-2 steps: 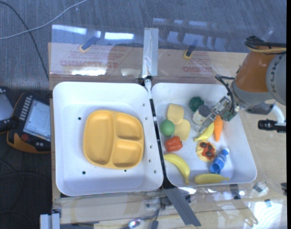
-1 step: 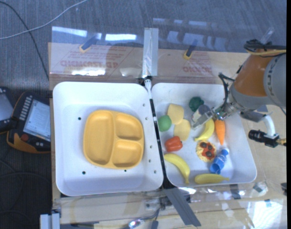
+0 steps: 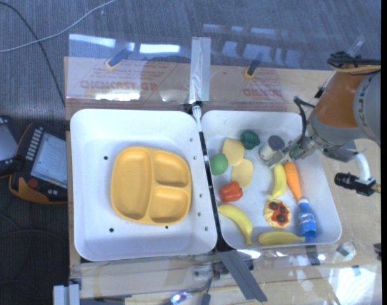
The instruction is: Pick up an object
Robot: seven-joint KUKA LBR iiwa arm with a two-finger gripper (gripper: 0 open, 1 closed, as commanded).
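Over the right bin [image 3: 333,230], I see my gripper [image 3: 279,150] low by a grey cylinder [image 3: 270,149]; whether its grip is wide or closed I cannot tell. Beside it lie an orange carrot [image 3: 293,180], bananas [image 3: 279,180] and a blue bottle [image 3: 305,220]. Left bin [image 3: 91,234] holds a yellow divided tray [image 3: 150,185]. Wooden bench [image 3: 365,234], grey carpet [image 3: 257,2] beyond.

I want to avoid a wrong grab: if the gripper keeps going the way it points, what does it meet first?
Probably the grey can, just ahead of the gripper in the right bin; depth is unclear.
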